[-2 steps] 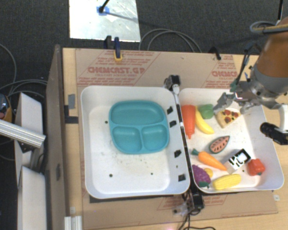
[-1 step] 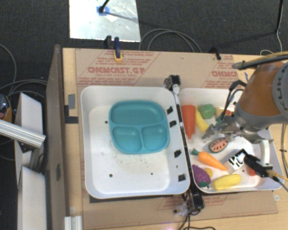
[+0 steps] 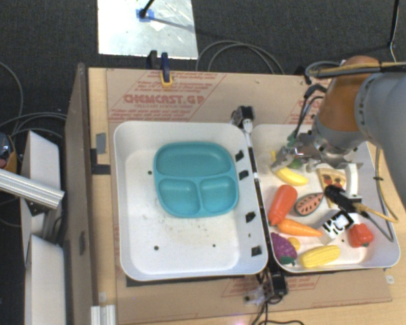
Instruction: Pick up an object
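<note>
Grey arm [image 3: 365, 107] hides its pincer [image 3: 292, 153] above the yellow banana [image 3: 292, 177].

A robotics lab: a cardboard-topped bench [image 3: 189, 90] with two white bins [image 3: 132, 202], loose cables [image 3: 13, 124] on dark carpet, and toy food [image 3: 282, 204].

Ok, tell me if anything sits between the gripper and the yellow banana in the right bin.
Nothing visible does. The gripper hangs at the upper left of the right bin, just above the banana, with only bare bin floor between them. The orange carrot lies below the banana, on its far side from the gripper.
</note>
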You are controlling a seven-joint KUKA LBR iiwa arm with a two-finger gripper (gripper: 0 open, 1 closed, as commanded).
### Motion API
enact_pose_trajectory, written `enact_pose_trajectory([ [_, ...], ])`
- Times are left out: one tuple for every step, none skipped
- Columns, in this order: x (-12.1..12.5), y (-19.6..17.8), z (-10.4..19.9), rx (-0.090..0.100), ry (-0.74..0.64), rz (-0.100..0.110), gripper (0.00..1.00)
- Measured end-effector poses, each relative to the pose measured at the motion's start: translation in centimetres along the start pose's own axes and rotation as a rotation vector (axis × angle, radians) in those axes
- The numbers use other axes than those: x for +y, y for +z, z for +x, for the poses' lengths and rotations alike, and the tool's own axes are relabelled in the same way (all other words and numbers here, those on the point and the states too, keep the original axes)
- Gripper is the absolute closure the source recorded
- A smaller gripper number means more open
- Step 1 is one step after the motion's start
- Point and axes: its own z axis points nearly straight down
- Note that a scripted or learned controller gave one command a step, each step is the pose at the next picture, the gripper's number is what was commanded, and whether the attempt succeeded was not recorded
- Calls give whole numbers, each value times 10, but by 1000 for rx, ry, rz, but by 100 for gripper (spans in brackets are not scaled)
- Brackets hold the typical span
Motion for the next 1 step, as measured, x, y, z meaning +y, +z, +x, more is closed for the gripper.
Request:
enact_pose_trajectory([
  [-33,13,11,1,0,2,0],
])
